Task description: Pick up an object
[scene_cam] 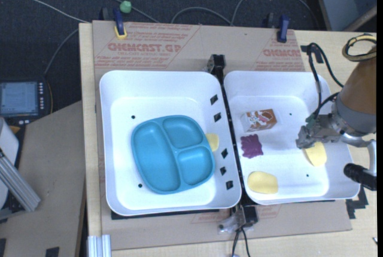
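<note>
My gripper [306, 139] hangs low over the right side of the right bin [281, 83], its tip right at the upper left edge of a pale yellow piece [317, 155]. In the same bin lie a brown-and-white snack packet [260, 120], a purple piece [252, 146] and a second yellow piece [263, 182] near the front wall. The left bin [119, 91] holds a blue divided plate [173, 153], with a small yellow piece [212, 142] at the plate's right rim.
Black clips [216, 63] sit along the divider between the two bins. Blue clamps [120, 27] pin the cardboard bench top at the back. Cables run across the dark floor behind, and a small screen [20, 98] stands at the left.
</note>
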Robot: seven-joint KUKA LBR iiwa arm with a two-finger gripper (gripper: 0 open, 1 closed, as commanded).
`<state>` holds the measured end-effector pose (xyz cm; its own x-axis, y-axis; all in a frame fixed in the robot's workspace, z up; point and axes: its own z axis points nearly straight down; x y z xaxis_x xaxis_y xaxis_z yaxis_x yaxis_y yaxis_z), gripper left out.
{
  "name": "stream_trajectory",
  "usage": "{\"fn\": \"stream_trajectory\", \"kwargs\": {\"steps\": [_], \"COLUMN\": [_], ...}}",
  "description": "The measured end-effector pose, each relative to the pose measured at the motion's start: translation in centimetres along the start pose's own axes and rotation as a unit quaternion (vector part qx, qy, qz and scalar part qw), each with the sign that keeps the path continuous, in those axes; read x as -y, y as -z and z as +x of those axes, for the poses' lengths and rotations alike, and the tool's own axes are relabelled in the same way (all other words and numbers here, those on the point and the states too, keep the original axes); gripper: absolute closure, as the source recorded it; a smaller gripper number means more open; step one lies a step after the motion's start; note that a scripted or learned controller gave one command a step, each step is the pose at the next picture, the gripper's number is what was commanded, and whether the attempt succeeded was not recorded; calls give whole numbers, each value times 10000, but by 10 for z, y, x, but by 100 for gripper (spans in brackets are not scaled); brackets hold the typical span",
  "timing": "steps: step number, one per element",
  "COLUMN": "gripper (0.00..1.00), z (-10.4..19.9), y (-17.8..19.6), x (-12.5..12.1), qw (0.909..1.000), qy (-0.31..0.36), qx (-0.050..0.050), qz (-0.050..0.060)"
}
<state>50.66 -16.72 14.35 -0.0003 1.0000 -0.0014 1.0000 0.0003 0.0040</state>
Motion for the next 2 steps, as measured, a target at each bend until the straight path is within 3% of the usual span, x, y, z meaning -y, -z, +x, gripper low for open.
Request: {"fn": "stream_trajectory", "kwargs": {"steps": [2], "gripper": [100], "z": [8], "y": [105], "x": [-11], "qw": [10000], "qy": [11], "qx": [3], "qz": [-19]}}
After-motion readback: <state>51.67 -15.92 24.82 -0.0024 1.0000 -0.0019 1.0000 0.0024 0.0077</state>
